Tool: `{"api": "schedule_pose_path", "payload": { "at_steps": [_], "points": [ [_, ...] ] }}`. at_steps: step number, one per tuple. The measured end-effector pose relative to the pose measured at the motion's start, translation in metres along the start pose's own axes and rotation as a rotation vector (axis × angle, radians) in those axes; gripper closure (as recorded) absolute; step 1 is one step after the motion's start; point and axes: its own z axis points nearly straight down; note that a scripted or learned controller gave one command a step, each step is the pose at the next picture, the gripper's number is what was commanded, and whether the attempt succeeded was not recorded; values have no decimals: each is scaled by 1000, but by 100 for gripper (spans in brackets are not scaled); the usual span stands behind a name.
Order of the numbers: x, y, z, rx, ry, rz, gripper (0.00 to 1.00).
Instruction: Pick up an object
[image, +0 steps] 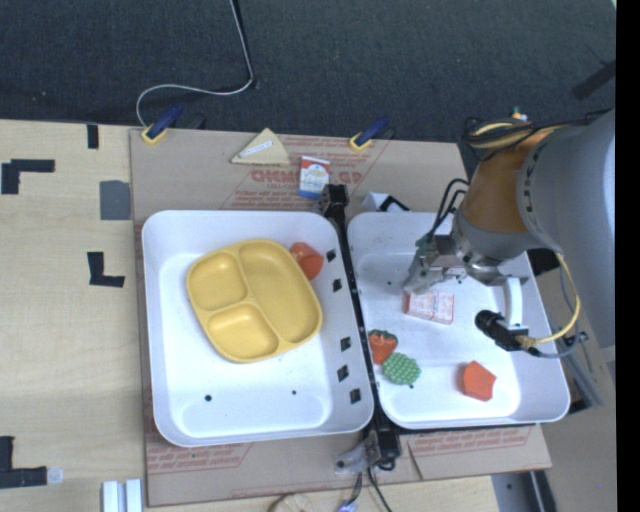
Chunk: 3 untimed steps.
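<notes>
Two bins: left bin (165, 400), right bin (545, 405), side by side.
Nearest: orange block (478, 380), green ball (402, 369), strawberry (382, 345) in right bin.
Middle: pink packet (432, 305) flat in right bin; yellow tray (254, 298) in left bin.
Gripper (428, 280): just above packet's upper edge; jaw state can't be told.
Far: milk carton (314, 177) on cardboard.

A cardboard sheet (200, 170) covers the desk (60, 330). On it, behind the bins, lie a tan wedge (263, 148), a small carton (314, 177) and two blue clips (160, 124).
</notes>
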Motion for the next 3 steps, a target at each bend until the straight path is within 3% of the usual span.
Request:
{"api": "schedule_pose_path", "payload": {
  "at_steps": [1,2,3],
  "points": [
    [73,-57,-83,19,6,-2,100],
    [133,-18,-82,20,5,-2,100],
    [102,-66,-134,19,4,1,100]
  ]
}}
